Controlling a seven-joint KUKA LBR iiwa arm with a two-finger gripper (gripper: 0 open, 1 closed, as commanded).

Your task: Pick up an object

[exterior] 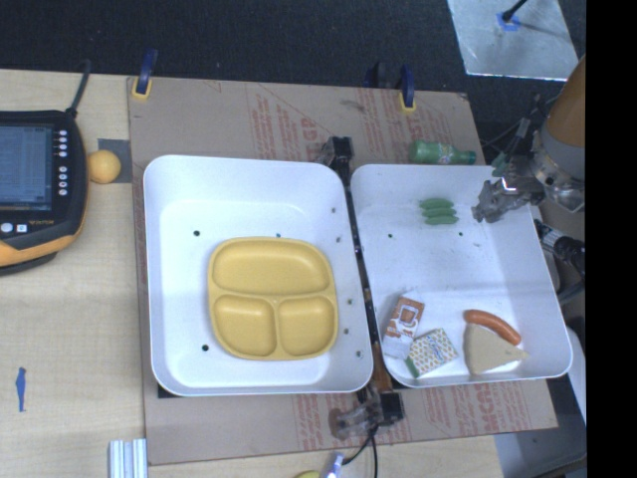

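Left bin (164,267): yellow divided tray (272,298). Right bin (448,267): snack packets (418,339) and cheese wedge (492,352) with sausage (492,325) at near edge; green pea pod (437,210) near far edge, just left of the gripper (491,204), whose jaws' opening cannot be told.

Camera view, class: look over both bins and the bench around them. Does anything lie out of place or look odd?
One thing: a green bottle lies on its side on the cardboard behind the right bin, outside it. The other small items sit inside that bin, and the yellow divided plate sits flat in the left bin.
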